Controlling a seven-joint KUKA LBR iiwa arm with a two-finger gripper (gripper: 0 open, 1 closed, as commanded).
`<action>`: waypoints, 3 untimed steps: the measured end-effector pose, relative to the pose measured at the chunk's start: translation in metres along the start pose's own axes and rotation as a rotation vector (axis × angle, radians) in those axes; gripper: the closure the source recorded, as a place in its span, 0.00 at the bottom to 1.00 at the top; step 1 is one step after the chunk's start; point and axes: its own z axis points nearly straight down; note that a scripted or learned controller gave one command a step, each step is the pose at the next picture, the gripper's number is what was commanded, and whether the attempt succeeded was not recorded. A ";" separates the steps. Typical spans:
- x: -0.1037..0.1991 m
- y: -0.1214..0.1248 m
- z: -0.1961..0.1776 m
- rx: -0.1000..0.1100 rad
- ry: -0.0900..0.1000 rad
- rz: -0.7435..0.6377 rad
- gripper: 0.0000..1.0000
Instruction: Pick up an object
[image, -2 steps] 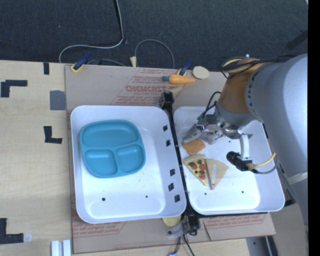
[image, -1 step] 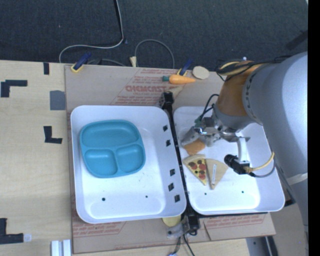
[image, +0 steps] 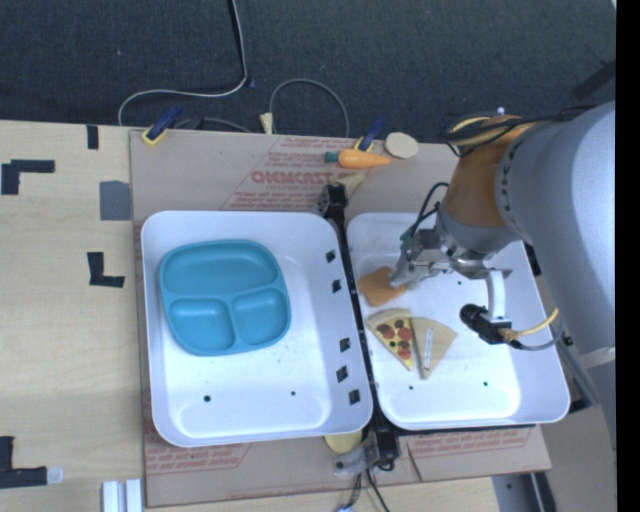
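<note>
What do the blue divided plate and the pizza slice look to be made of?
Blue divided plate: likely moulded plastic, matte to satin, judging by its uniform colour and soft rounded ridges. Pizza slice: probably a plastic toy, with flat painted-looking toppings; too small to be sure.

two bins (image: 160, 400), one blue plate (image: 225, 296), one pizza slice (image: 408, 338)

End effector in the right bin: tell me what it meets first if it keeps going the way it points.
Most likely the orange-brown toy food piece just beyond the end effector, toward the bins' divider. Depth is hard to judge from above, so it may already be touching it.
</note>
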 end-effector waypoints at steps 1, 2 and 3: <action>0.007 0.000 0.002 0.004 0.012 -0.004 0.00; 0.010 0.010 0.015 0.013 0.021 -0.005 0.00; 0.006 0.010 0.014 0.008 0.023 -0.007 0.00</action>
